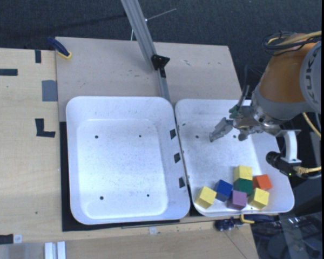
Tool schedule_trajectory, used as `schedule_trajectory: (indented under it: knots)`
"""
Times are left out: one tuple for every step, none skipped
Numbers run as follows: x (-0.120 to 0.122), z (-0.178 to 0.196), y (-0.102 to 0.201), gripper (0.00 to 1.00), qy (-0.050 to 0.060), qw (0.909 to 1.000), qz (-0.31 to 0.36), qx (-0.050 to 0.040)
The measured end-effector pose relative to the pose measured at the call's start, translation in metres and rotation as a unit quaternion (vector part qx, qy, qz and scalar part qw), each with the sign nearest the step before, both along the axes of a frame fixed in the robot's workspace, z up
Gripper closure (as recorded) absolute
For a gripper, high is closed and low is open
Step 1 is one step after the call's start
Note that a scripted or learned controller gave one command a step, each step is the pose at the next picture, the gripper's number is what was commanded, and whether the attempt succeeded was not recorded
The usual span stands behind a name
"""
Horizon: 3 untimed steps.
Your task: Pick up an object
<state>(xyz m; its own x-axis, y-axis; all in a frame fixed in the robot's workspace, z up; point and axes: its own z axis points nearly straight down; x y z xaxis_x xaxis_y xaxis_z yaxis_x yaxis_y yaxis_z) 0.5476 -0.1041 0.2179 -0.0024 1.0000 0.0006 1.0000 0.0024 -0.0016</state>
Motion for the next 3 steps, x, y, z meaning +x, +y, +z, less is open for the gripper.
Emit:
schedule_trajectory:
  knots:
    - [0.000,0.000,0.000,0.00,0.000,1.0000,0.000,-0.0001]
    - [-0.003,-0.057,0.010,0.00,0.003,1.0000,-0.001,0.0001]
    - [-0.003,-0.101,0.013,0.00,0.003,1.0000,-0.001,-0.0001]
